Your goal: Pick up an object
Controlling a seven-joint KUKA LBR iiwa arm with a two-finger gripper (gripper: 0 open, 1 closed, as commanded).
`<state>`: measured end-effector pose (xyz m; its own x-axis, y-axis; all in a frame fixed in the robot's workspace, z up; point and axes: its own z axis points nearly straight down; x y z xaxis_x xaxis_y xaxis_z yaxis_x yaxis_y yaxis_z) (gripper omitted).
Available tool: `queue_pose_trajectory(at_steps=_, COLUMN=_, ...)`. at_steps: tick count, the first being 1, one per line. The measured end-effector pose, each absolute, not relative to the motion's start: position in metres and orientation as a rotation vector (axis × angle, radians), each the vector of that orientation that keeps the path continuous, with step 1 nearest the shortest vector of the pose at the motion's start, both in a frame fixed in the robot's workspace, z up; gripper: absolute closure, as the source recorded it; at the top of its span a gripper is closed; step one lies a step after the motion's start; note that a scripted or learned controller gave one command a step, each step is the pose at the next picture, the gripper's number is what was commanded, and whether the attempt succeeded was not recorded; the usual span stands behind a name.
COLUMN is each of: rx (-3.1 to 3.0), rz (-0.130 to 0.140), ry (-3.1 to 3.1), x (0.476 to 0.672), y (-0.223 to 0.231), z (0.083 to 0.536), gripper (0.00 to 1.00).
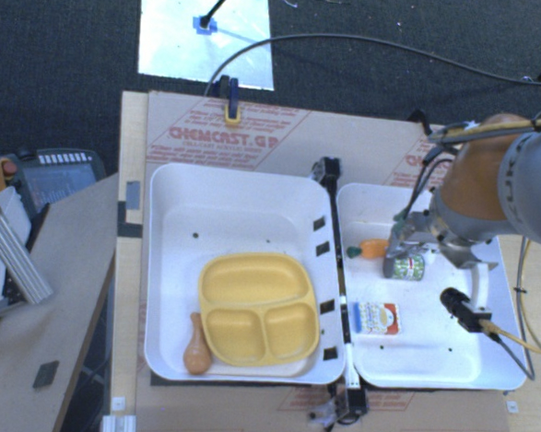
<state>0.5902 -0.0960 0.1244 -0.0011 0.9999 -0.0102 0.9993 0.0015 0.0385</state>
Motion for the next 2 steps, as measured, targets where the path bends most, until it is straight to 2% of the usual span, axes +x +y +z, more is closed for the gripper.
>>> queue_pose_trajectory(at_steps=1, rx=2.215, rz=0.005, ry=2.222, x=0.59, y=-0.1, z=0.169, gripper=1.0)
queue_pose_trajectory(at_steps=2, rx=2.214, rz=0.006, ry=2.222, x=0.591, y=-0.1, z=0.212, gripper=1.0)
